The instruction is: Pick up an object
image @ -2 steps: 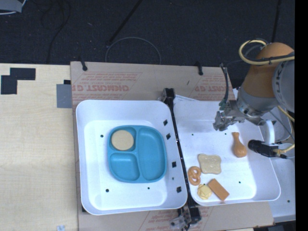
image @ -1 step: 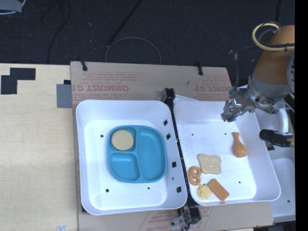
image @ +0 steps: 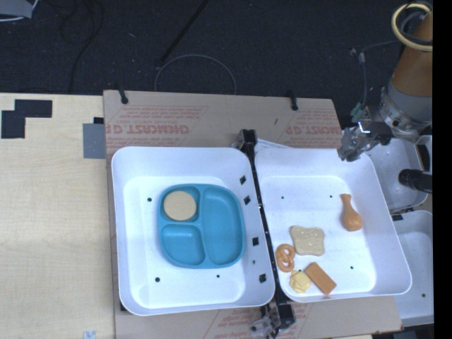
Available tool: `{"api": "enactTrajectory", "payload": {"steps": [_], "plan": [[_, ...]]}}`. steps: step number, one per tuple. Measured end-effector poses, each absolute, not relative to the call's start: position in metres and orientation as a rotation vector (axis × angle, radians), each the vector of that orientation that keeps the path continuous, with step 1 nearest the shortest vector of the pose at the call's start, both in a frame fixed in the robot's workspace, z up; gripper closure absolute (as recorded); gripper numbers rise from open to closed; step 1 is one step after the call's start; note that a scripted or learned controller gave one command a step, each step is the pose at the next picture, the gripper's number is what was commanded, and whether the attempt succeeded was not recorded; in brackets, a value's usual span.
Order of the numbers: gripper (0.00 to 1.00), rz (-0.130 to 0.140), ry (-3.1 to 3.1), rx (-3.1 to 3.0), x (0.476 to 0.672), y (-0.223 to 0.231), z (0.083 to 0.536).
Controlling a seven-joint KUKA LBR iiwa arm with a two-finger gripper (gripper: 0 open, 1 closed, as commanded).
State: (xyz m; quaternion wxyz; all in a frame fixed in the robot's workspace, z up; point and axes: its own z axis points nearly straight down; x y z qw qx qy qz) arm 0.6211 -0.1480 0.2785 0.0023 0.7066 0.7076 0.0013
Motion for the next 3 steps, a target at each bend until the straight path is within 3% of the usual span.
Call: {"api": "enactTrajectory", "payload": {"steps": [1, 3], "plan": [[1.0, -0.002, 2.227, 2.217, 0.621, -0.148, 0.281], [1.0, -0.004, 2.228, 2.221, 0.606, -0.06, 0.256]]}}
